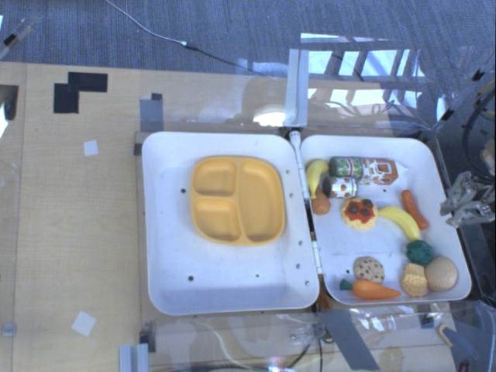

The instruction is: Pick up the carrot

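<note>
Pale wood bench (70,231) on blue-grey carpet (232,14); thin cable (139,23) trails across carpet. Black marks (77,90) on bench's far left. Two white bins side by side: left bin (178,277) carries yellow divided plate (236,200); right bin (387,231) holds toy food. Carrot (374,290) lies at right bin's near edge, just below cookie (368,268). Claw (469,200) at right bin's outer rim, clear of toys, nothing visibly in it; opening unclear, cannot tell.
</note>
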You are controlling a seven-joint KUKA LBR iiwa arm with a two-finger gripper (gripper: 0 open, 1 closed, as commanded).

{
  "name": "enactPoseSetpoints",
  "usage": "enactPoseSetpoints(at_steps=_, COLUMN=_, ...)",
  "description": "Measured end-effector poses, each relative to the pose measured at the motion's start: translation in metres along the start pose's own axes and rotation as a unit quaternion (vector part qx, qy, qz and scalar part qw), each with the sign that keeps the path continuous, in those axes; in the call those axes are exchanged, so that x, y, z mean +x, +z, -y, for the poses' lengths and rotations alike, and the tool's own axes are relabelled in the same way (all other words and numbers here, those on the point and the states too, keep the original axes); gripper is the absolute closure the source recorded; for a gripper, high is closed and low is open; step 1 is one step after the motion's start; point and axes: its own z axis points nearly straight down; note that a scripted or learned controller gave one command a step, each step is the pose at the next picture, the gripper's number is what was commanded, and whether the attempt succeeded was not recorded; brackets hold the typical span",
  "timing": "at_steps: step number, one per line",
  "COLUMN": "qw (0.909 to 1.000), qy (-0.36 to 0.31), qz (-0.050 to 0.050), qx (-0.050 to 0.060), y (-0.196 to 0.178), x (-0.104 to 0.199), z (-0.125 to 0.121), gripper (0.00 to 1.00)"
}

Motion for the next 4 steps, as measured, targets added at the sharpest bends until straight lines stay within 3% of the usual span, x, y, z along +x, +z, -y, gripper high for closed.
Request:
enactPoseSetpoints(at_steps=1, qw=0.9980, qy=-0.062, qz=-0.008, qx=-0.010, y=0.172, x=-0.008, z=-0.002, gripper=1.00)
enactPoseSetpoints(at_steps=2, qw=0.9610, qy=-0.276, qz=-0.002, qx=-0.005, y=0.147, x=-0.019, z=0.005, gripper=1.00)
enactPoseSetpoints(at_steps=3, qw=0.9384, qy=-0.346, qz=0.000, qx=0.001, y=-0.010, x=0.001, z=0.000, gripper=1.00)
enactPoseSetpoints(at_steps=4, qw=0.9293, qy=-0.369, qz=-0.004, qx=-0.012, y=0.141, x=0.013, z=-0.009, gripper=1.00)
